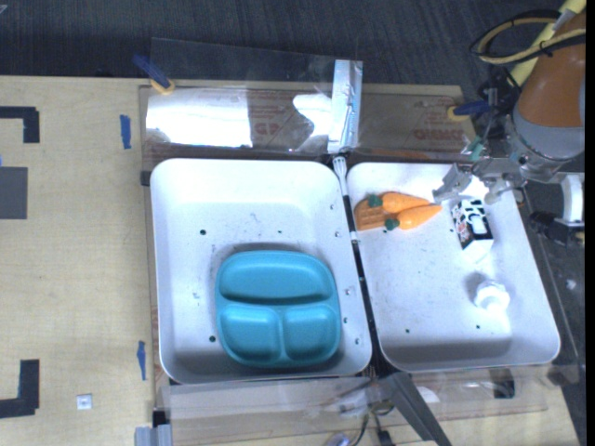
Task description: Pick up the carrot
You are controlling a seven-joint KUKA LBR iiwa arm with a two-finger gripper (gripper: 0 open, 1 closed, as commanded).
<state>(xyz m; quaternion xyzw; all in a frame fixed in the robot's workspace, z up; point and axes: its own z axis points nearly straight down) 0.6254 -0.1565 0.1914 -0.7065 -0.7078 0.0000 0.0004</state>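
While the carrot [398,212] lies at the far left of the right bin [521,342], the tool [469,184] hovers just right of it, fingers spread and gripping nothing.

Arm [550,100] cut off at right edge

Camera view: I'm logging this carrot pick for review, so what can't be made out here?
- Gripper: too small and blurred to tell how its fingers stand, or whether it touches the carrots.
- Carrots: two orange pieces overlap; where one ends is unclear.
- Black-and-white item: its markings are too blurred to read.
- Small white object in the right bin: too blurred to identify.
- Arm: cut off by the right edge.
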